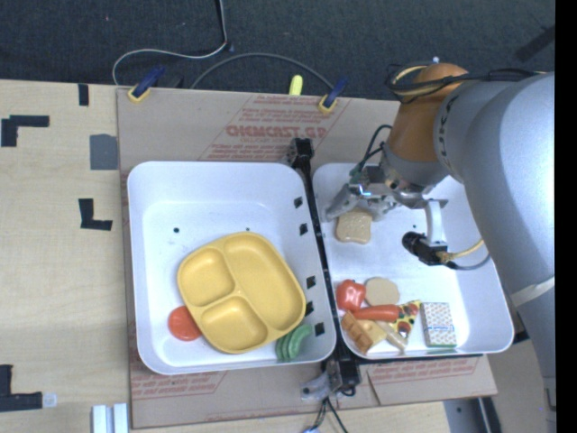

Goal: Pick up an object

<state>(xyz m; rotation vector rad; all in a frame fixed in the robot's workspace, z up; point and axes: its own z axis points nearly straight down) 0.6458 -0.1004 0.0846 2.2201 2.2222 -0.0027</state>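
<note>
Grey arm (505,170) w/ orange band (419,129) takes up the right side, reaching in over the right bin (482,282). Desk (54,242) carries a cardboard sheet (261,124) under both white bins; left bin (149,233) sits beside the right one, walls touching at the middle. In left bin: big yellow 3-compartment plate (241,291) near centre-front, orange-red ball (183,324) tucked at its front-left edge, green item (295,342) at its front-right by the bin corner. End effector (362,202) hangs at the back-left of the right bin, just above a tan bread-like piece (353,229); looks close to or touching its top, can't tell which, and can't tell how far open it is, since the metal parts blur together. Nothing visibly held. Front of right bin: cluster of toy food — red piece (351,293), tan round piece (382,290), red-orange stick (377,313), bread-like chunk (364,334) — plus a small patterned box (438,323) just right of them.
</note>
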